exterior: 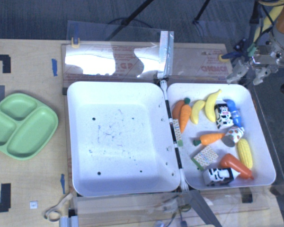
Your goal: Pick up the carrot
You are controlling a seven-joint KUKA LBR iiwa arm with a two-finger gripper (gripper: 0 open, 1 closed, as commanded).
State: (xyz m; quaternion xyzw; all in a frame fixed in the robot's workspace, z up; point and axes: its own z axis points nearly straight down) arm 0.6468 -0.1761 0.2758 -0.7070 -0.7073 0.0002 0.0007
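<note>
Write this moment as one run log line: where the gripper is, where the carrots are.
gripper: above right white bin's far right corner, holds nothing | orange toy carrots: several lying in that bin, untouched | pick: not begun

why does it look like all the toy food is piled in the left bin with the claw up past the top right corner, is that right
Not quite: the camera view shows the toy food, carrot included, in the right bin, not the left bin. The claw is indeed beyond that bin's top right corner.
</note>
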